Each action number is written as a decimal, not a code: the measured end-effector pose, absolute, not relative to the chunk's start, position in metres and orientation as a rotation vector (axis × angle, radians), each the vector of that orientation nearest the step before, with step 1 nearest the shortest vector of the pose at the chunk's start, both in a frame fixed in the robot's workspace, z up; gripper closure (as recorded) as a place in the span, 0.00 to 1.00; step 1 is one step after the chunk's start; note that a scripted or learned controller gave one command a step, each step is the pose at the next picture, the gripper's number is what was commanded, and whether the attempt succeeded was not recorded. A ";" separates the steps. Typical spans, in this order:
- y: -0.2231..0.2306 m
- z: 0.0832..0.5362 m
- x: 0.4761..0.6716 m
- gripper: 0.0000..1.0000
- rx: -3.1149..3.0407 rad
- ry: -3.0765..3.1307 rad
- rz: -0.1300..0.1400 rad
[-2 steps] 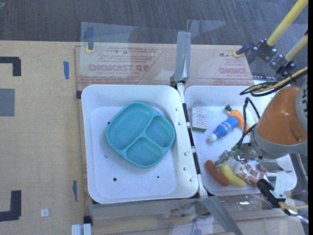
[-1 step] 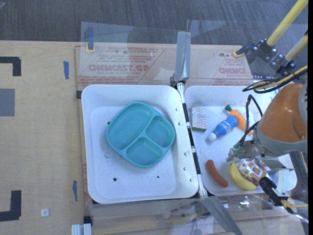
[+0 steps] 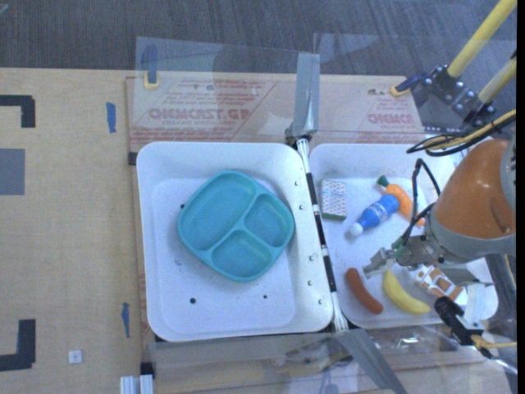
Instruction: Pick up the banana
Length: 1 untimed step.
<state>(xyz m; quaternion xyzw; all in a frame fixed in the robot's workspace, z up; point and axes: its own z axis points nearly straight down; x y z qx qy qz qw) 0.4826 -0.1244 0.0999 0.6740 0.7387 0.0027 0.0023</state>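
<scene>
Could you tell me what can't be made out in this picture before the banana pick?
- Gripper: fingers too small and dark in the camera view to judge open or shut.
- Right bin: its right part is hidden under the arm.
- Banana: its far end is hidden by the wrist hardware.

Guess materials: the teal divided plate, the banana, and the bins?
Teal divided plate: likely molded plastic, matte, uniform colour, soft-edged compartments. Banana: probably a plastic toy, given its even yellow and smooth skin, though real fruit can't be excluded. Bins: white, apparently thin formed plastic, with rounded corners and a faint sheen.

robotics lab | taped bench (image 3: 66, 220) | twin white bins (image 3: 156, 167)
</scene>
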 end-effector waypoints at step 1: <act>-0.142 0.088 0.482 0.00 2.112 2.323 0.010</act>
